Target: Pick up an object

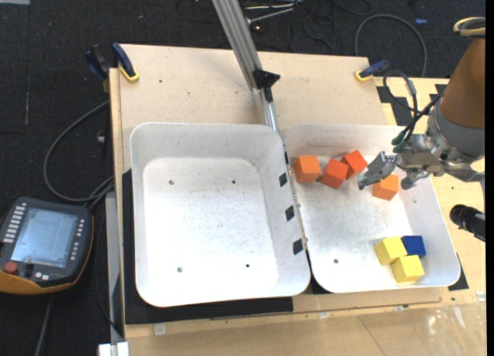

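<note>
Pale wood makes the bench (231,84) you are looking down on, and around it lies a dark floor with cables.

Nearest to you, at the lower left beside the bench, you see the teach pendant (42,245) with its lit screen. On the bench stand two shallow white bins side by side. In the left bin (154,192) you see just the speckled white floor. In the right bin (432,215), near its front right corner, you find two yellow cubes (397,258) and a blue cube (414,244) packed together, touching each other.

Further back in the same bin, three orange cubes (332,169) lie in a row close to the rear wall; the two on the right touch, the left one lies just beside them. A fourth orange cube (386,187) lies apart, to the right of this row.

The gripper (392,169) comes in from the right, just above and around this fourth cube. One dark finger is on its left side and another on its upper right. You cannot tell if the fingers already press on the cube or only stand beside it.

At the far edge you see blue and yellow clamps (123,65) and a slanting metal pole (235,26).
</note>
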Motion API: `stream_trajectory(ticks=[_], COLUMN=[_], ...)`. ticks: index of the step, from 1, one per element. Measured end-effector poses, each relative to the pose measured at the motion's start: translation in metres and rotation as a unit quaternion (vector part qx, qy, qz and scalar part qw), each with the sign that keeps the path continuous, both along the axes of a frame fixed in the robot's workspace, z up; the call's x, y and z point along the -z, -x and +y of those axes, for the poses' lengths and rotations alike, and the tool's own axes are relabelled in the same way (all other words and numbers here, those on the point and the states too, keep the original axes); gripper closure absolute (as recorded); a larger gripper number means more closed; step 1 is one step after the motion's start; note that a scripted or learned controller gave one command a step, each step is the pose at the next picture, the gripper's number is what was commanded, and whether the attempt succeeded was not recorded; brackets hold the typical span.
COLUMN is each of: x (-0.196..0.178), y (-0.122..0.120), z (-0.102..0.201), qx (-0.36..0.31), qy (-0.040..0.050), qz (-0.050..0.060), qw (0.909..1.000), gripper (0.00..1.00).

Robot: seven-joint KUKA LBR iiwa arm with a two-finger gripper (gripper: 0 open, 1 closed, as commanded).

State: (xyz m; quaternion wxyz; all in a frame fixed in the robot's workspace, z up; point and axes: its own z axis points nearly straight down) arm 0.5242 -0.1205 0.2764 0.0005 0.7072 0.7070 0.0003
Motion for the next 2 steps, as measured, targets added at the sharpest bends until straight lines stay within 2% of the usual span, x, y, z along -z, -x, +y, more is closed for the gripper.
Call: stream_trajectory(ticks=[1,2], x=[0.146,0.161], y=[-0.023,-0.086], z=[-0.089,-0.036], qx=[0.002,-0.004], qy=[0.0000,0.0001], qz=[0.004,-0.001], qw=[1.0000,1.0000], gripper=[0.00,0.00])
